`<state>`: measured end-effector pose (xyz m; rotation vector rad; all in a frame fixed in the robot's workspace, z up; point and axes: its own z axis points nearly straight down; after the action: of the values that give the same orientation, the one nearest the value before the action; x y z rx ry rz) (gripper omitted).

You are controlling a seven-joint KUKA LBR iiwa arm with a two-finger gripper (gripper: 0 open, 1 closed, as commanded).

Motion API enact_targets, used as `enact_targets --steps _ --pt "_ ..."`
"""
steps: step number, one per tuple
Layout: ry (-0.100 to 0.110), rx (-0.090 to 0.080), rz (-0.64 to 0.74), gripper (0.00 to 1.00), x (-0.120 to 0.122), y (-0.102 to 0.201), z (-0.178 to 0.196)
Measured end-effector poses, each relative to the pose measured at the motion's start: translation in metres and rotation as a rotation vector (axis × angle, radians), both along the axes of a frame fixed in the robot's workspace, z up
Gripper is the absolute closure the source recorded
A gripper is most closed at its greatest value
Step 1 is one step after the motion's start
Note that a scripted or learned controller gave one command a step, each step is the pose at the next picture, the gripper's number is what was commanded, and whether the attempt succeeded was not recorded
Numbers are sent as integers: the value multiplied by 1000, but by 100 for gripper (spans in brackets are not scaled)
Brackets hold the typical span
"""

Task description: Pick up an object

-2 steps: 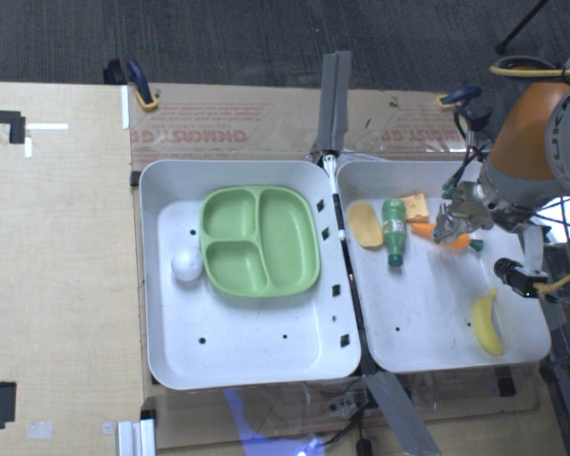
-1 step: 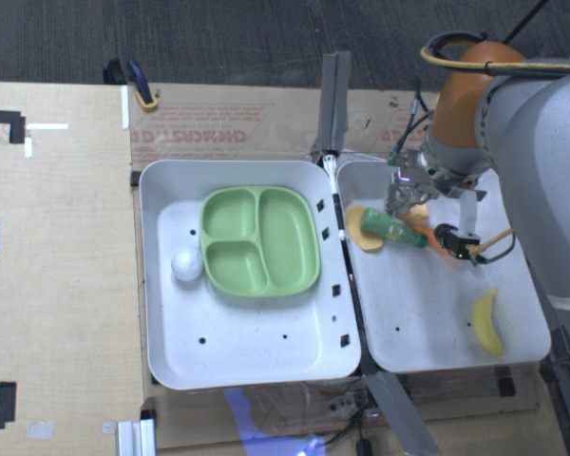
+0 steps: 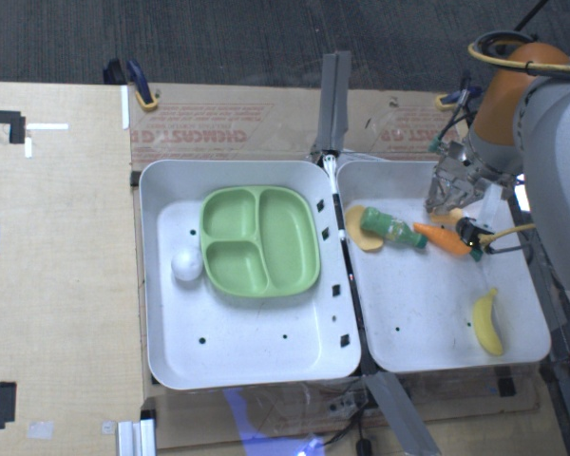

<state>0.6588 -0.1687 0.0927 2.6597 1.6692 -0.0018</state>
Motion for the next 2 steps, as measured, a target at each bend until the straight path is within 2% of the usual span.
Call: enact_targets --steps 1,2 --pt "-2 1 -332 100 1 -16 1" --pt "2 1 -318 100 -35 7 71"
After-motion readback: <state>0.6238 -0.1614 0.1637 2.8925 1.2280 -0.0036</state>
